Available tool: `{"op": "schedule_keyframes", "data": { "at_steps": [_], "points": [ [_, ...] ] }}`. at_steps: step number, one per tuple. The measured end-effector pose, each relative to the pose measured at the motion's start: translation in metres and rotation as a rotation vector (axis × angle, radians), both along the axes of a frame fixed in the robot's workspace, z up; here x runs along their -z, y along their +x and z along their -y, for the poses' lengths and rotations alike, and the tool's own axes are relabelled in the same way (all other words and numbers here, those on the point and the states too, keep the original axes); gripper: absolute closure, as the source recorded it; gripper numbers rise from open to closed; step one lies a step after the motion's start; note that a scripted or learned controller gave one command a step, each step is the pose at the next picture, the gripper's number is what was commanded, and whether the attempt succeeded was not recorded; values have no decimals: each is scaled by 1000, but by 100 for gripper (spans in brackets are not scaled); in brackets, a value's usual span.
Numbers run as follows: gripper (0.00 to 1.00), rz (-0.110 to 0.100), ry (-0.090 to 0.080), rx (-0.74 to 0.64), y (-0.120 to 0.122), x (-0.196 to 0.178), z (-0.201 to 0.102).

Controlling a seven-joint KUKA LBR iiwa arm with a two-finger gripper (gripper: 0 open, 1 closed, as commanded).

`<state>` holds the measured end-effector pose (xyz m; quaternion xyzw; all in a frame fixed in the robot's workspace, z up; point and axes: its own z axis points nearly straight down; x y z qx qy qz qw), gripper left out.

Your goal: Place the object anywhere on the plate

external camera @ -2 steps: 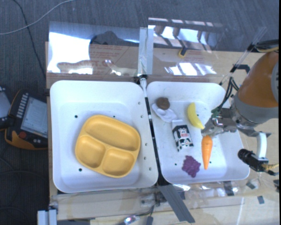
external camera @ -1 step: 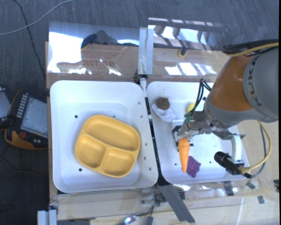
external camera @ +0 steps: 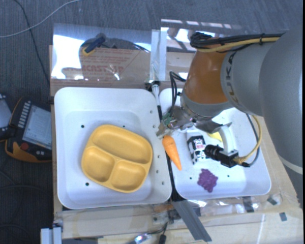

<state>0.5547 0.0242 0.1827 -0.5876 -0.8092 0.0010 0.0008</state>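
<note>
Nearest, along the bottom of the frame, runs the bench edge with some metal brackets. Just above it sit the two white bins. At lower right, the right bin holds a small purple piece, and a little higher a small black-and-white toy. A carrot lies at that bin's left rim, pointing down the frame, right beside the divider between the bins. At lower left, the left bin carries the yellow plate, a three-compartment dish with nothing on it.

So the task looks barely begun, as far as I can judge: no object rests on the plate, and everything loose is in the right bin. Which item is meant is not stated; the carrot is the likeliest, since the gripper hangs just above its thick end, at centre frame near the divider. Left to do: a grasp, a lift, a carry leftward over the divider, and a release on the plate.

As for the jaws, the wrist and orange band hide them from this angle, so I cannot tell whether they are spread or pressed together, nor whether they touch the carrot. Nothing is visibly between them.

Farther back, at upper left, a cardboard sheet lies behind the bins, and a pendant sits on the floor at far left.
</note>
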Motion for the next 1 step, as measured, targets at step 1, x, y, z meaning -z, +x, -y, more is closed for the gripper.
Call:
{"op": "schedule_keyframes", "data": {
  "at_steps": [1],
  "points": [
    [100, -1, -1, -66, 11, 0, -74]
  ]
}}
